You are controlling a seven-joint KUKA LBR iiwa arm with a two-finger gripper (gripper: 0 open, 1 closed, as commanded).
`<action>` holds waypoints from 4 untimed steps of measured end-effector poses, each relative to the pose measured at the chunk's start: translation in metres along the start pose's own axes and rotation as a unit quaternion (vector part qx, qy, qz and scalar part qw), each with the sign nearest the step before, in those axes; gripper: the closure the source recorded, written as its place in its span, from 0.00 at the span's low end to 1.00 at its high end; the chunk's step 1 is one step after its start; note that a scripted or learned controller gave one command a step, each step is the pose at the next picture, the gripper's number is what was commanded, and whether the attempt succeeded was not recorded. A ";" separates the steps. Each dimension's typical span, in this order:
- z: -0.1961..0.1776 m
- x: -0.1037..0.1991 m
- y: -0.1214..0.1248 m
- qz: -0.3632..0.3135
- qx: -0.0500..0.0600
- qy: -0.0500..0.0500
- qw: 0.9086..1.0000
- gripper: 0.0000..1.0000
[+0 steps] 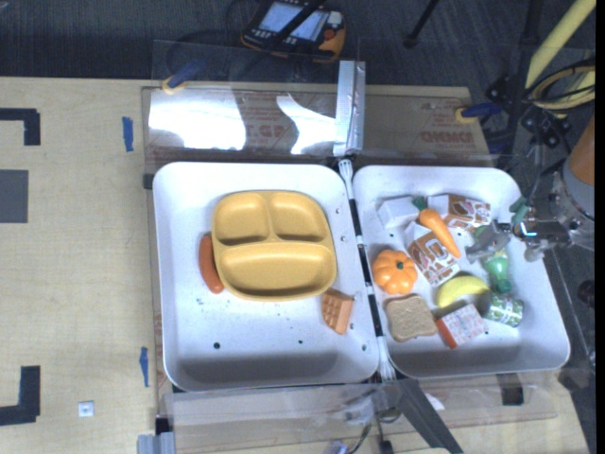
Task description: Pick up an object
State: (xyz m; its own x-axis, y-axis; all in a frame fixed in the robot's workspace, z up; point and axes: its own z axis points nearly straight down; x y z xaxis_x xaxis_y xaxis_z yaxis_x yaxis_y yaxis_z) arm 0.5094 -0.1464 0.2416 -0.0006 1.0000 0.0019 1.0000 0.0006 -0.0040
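We find the gripper [529, 225] over the right bin's [553, 348] far right edge. Whether it grasps anything, we cannot tell. The nearest candidate, a green toy vegetable [497, 272], lies just left of and below it, beside the yellow banana [460, 290].

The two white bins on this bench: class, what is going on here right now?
A robot arm reaches in from the right, its hand at the right bin's far edge, above the toy food: a carrot, pumpkin, bread slice and banana. Nothing looks picked up yet. The left bin holds a yellow divided plate.
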 end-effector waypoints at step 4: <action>-0.006 0.009 0.043 0.050 -0.002 -0.001 0.999 1.00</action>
